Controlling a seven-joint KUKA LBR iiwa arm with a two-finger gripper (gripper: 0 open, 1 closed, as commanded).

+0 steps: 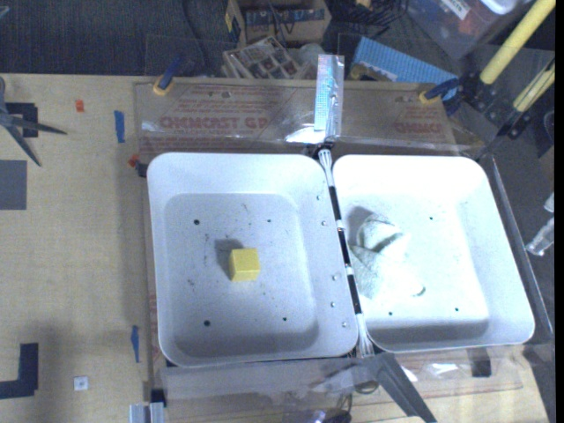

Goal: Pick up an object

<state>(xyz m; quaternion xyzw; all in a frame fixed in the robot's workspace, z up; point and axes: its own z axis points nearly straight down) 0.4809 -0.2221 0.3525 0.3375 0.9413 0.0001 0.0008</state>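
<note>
A small yellow block (245, 264) lies near the middle of the left white bin (176, 183). A crumpled white and grey cloth-like object (381, 254) lies in the right white bin (458, 183), close to its left wall.
The two bins sit side by side on a wooden bench, meeting at a central divider (339, 236). A clear plastic sheet and a shiny upright strip (329, 95) stand behind the bins. Blue clamps (167, 73) and cluttered boxes sit at the back.
</note>
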